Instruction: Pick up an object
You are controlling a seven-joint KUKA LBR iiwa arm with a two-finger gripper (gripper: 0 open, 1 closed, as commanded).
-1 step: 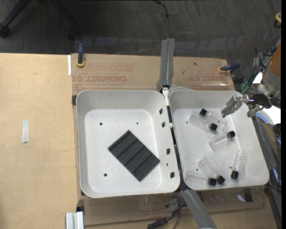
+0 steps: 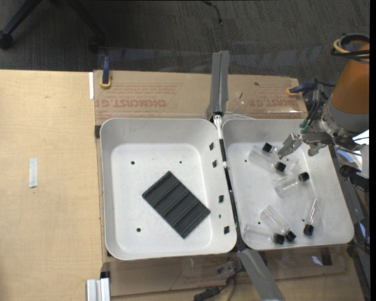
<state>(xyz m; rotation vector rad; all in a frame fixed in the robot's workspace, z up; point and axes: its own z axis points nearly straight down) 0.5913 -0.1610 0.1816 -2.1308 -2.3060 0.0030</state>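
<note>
A tan bench (image 2: 41, 147) holds two white bins, with dark carpet (image 2: 147, 29) beyond. The left bin (image 2: 108, 176) holds a ribbed black slab (image 2: 175, 204). The right bin (image 2: 346, 226) holds clear, black-capped vials (image 2: 288, 186), apparently plastic. At 2 o'clock, the gripper (image 2: 300, 146) hovers, jaws spread, grasping nothing.

I work in what looks like a robotics lab or test cell. My bench (image 2: 47, 176) is plain light wood, with two shallow white bins (image 2: 117, 194) clipped side by side over a flattened cardboard sheet (image 2: 158, 97), held at the far corners by clamps (image 2: 105, 79). The right bin holds small clear vials with black caps (image 2: 281, 166). Far off lie grey carpet (image 2: 147, 29), a trailing cable (image 2: 216, 14) and dark stand legs (image 2: 35, 20).
</note>
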